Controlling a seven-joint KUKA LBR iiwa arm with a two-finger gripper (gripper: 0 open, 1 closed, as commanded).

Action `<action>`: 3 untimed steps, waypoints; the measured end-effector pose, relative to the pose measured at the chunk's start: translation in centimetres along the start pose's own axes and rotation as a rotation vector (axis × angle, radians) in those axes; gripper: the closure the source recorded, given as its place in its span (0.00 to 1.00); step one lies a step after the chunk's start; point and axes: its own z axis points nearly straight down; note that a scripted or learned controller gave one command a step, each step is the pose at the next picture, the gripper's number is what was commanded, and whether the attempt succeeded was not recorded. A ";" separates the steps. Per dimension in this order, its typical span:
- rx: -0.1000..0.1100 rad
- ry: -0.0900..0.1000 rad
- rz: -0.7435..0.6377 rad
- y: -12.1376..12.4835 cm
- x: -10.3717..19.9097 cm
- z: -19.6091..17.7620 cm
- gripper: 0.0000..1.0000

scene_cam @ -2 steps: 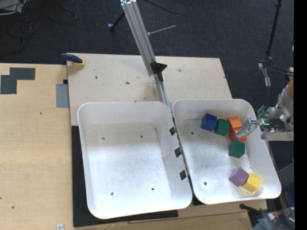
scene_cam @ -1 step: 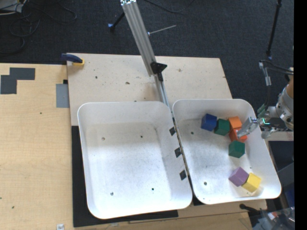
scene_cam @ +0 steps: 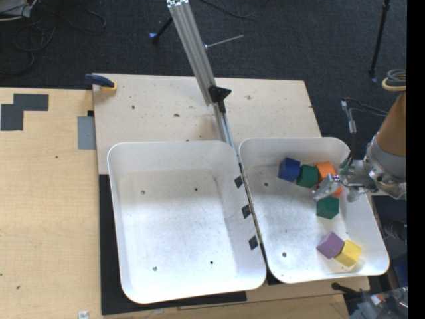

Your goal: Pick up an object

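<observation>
In the right bin (scene_cam: 292,271), a blue block (scene_cam: 289,169), a green block (scene_cam: 307,176) and an orange block (scene_cam: 325,170) lie in a row near the far wall. A second green block (scene_cam: 327,209) sits just in front of them. A purple block (scene_cam: 330,244) and a yellow block (scene_cam: 350,253) lie together near the front right corner. My gripper (scene_cam: 327,189) reaches in from the right and hovers at the orange block's near edge, just above the second green block. It partly hides a reddish piece beneath it.
The left bin (scene_cam: 133,178) lies beside the right one, with black clips (scene_cam: 246,211) along the shared wall. A slanted aluminium post (scene_cam: 198,55) rises behind the bins. The grey arm (scene_cam: 388,161) crosses the right bin's right rim.
</observation>
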 end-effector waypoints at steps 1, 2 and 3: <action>-0.004 -0.002 -0.001 0.0 0.3 6.3 0.00; -0.029 -0.011 0.003 0.6 0.0 7.1 0.00; -0.030 -0.013 0.009 0.6 -0.2 6.2 1.00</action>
